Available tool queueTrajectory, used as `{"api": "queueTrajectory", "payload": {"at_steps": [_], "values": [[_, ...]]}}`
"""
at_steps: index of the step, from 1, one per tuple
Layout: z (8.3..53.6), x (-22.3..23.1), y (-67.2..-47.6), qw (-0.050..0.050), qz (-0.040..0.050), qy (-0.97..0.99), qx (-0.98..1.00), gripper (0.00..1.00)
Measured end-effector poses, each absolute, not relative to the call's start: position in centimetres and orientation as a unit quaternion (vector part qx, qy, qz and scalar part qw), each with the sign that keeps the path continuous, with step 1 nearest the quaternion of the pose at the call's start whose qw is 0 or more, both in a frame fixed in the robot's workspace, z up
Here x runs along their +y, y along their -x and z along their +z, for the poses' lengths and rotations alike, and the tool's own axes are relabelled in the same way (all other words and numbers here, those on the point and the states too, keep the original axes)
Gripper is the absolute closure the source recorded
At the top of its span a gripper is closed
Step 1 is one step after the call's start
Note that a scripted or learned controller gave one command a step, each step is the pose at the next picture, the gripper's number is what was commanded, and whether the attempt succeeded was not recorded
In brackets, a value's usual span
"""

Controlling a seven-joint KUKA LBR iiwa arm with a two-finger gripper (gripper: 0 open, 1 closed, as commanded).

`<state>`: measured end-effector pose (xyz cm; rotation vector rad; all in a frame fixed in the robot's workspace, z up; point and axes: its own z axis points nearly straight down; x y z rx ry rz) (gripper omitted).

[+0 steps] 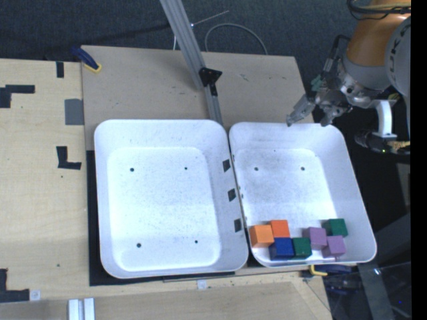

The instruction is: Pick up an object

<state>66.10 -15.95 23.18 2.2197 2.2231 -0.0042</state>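
So the gripper (308, 109) is hovering over the far rim of the right bin (351, 179), and honestly I can't tell how it's set. All the blocks are bunched at the near edge of that bin: orange block (261, 235), blue block (283, 247), green block (302, 246), purple block (315, 235). Left bin (107, 179) sits right beside it on the tabletop (40, 199).

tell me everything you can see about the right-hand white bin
The shallow white plastic bin on the right has rounded corners, a raised rim and a speckled floor with small dark dots. It lies flat, its left rim against the left bin's. Small cubes cluster along its near edge: orange, blue, green and purple. The gripper hovers over its far rim, not touching.
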Motion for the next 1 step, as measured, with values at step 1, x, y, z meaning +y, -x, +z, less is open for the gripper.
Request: {"api": "queueTrajectory", "payload": {"at_steps": [1], "values": [[8.69, -14.56, -66.84, -0.004, -0.0036, -0.706, 0.708, 0.00]]}}
